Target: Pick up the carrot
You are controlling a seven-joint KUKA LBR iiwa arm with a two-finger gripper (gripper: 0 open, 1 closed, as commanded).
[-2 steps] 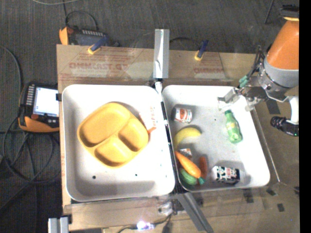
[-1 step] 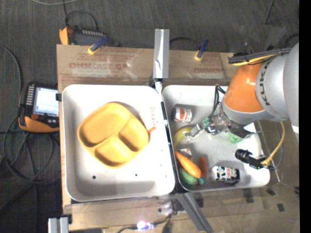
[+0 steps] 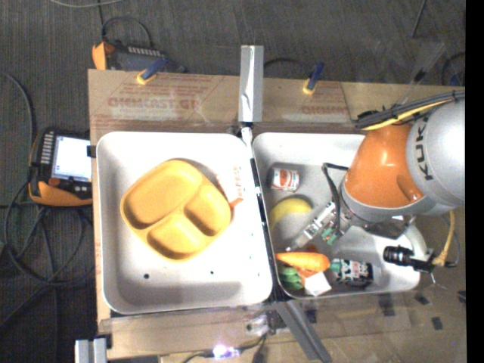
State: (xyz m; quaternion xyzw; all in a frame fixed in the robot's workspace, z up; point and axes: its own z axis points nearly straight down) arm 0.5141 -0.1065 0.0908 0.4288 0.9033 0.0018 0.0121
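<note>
The carrot (image 3: pixel 303 261) lies lengthwise left to right, just below the yellow ball (image 3: pixel 290 209). The gripper (image 3: pixel 321 225) hovers beside the ball; its opening cannot be told.

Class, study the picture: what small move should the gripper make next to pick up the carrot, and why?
Probably a short shift toward the bin's near edge, then down: the gripper sits above and right of the orange carrot, which lies free in the right white bin below the yellow ball.

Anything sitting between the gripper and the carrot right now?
Nothing visible. The gripper hangs just above the carrot in the right bin, with bare floor between them. The yellow ball lies to the gripper's side, off that line.
</note>
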